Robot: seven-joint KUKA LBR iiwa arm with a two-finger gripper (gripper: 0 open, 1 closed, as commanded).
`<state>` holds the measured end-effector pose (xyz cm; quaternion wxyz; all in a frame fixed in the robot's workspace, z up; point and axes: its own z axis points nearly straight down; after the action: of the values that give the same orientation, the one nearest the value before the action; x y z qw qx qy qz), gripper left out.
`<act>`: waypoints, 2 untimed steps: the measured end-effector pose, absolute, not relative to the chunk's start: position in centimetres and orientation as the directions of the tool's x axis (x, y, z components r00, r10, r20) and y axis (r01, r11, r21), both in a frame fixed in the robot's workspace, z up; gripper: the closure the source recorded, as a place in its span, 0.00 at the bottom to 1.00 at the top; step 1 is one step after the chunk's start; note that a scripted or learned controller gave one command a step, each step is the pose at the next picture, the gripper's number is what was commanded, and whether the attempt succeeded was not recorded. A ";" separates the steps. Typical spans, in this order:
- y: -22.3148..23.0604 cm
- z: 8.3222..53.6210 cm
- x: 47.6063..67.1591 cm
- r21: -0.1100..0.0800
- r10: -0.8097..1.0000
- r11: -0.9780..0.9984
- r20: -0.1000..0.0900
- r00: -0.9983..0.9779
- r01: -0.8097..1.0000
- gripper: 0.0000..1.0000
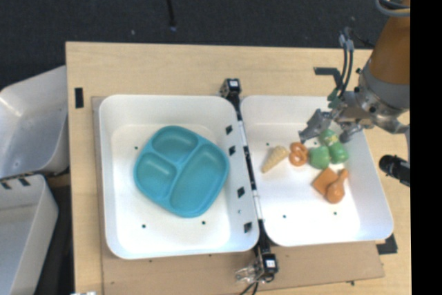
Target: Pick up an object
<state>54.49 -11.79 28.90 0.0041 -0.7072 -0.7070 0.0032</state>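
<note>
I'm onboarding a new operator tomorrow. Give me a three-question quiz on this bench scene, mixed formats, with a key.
1. True or false: the blue divided plate lies in the left bin.
2. Which item lies nearest the divider between the bins? A) cream cone-shaped piece B) green toy C) orange toy
3. Fill in: the pincer is above the ____ bin.

Key: 1 true; 2 A; 3 right

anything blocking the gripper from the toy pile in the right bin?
Nothing visible. The gripper sits directly above the cluster in the right bin, at the green toy, with the orange ring and cream cone beside it.
</note>
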 end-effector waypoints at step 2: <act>-12.7 24.2 54.0 -0.003 1.000 -0.001 -0.002 0.001 1.000 0.00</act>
<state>54.00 -12.71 24.23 0.0005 -0.7075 -0.7067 0.0016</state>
